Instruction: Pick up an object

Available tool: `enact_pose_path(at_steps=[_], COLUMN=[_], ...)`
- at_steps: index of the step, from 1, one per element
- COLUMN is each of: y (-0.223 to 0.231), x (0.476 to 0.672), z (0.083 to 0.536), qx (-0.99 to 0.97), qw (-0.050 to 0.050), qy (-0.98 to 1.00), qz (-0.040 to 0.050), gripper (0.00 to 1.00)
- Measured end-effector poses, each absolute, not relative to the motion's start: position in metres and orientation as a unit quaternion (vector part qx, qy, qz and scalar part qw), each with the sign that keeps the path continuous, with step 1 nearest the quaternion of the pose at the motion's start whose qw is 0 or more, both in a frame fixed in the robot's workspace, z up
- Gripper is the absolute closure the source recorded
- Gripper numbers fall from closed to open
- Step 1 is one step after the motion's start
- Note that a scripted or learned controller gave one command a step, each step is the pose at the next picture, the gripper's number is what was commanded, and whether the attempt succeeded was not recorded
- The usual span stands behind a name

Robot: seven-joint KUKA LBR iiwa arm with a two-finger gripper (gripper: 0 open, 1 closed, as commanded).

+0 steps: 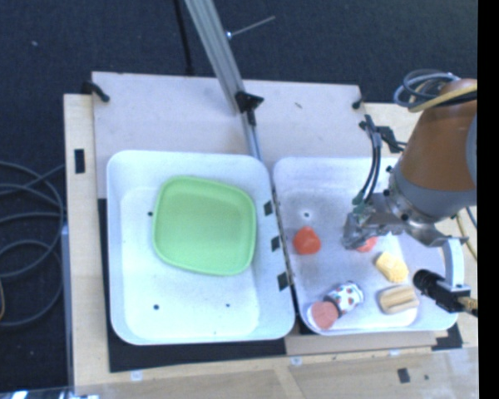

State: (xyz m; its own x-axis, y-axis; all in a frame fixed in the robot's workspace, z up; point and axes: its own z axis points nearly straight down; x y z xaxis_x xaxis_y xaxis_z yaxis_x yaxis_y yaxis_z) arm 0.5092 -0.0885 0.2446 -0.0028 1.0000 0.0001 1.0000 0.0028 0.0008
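The right bin (316, 181) holds several small objects. An orange-red ball (307, 241) lies near its left wall. A yellow piece (392, 266) and a tan bread-like piece (397, 299) lie at the right. A red and white can (346, 296) and a pink-red disc (323, 313) sit at the front edge. My gripper (359, 234) is low over the bin's middle right, directly over a small red object (367, 243) that peeks out beneath it. The view does not tell whether that object is between the fingers.
The left bin (129, 306) holds a green square plate (205, 224). A grey metal pole (220, 52) slants in from the top to a clamp between the bins. Cables lie on the dark floor at left.
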Motion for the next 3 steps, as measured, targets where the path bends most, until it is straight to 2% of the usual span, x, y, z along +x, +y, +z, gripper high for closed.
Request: enact_pose_path(at_steps=[1, 3], y=[-0.037, 0.048], x=[0.527, 0.539], z=[0.237, 0.234], qx=[0.706, 0.706], qw=[0.000, 0.000], qy=[0.709, 0.708], qz=[0.0001, 0.0004], gripper=[1.00, 1.00])
